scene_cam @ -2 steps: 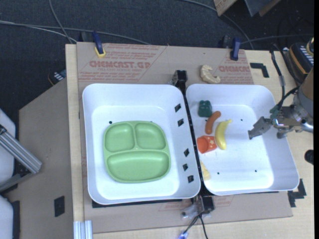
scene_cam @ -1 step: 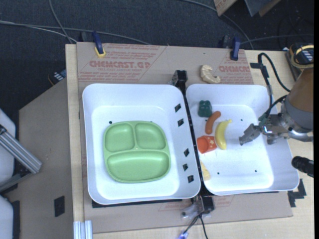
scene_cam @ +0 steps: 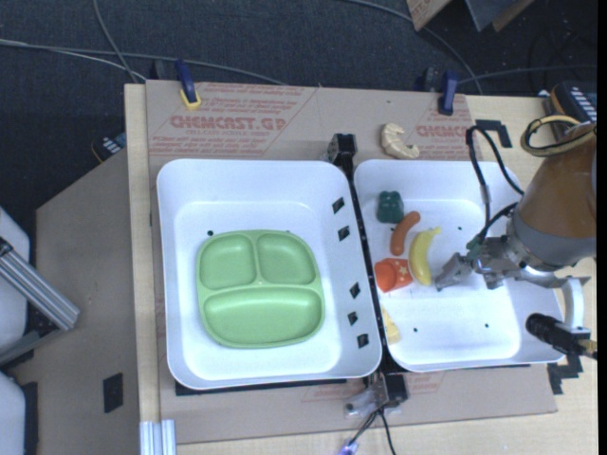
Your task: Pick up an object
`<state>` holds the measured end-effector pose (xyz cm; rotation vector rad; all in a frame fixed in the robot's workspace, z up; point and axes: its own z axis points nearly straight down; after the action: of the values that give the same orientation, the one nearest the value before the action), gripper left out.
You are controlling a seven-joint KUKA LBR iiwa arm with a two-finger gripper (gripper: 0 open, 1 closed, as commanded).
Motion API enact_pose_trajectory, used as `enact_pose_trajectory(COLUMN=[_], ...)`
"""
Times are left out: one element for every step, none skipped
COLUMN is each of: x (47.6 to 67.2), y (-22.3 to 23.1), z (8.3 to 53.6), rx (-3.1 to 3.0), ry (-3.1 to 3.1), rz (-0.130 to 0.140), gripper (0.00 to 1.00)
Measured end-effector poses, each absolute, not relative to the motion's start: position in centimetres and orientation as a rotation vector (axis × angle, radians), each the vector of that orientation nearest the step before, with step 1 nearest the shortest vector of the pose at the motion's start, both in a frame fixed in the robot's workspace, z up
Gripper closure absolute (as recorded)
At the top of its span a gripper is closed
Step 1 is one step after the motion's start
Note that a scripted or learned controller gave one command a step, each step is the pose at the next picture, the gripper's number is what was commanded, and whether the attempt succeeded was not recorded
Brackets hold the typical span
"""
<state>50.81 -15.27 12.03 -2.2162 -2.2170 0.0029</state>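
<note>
Several toy foods lie in the left part of the right bin: a dark green pepper, a reddish sausage, a yellow banana and a red piece. A small yellow piece rests by the bin's left wall. My gripper is low inside the right bin, just right of the banana and close to it. Nothing is seen held in it. The arm, with its orange band, reaches in from the right.
The left bin holds a green divided plate. A beige toy lies on the bench behind the right bin. Black cables hang over the right bin's far side. Blue clamps grip the bench's back edge.
</note>
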Motion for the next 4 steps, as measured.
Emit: enact_pose_trajectory(x=[50.8, 50.9, 51.4, 51.6], y=[-15.2, -15.2, -14.8, -14.9], z=[8.3, 9.6, 15.8, 20.9], rx=[-2.218, -2.221, -2.224, -2.224], ry=[-2.217, -2.219, -2.227, -2.228], rz=[0.002, -0.001, -0.006, -0.006], gripper=[0.0, 1.0, 1.0, 1.0])
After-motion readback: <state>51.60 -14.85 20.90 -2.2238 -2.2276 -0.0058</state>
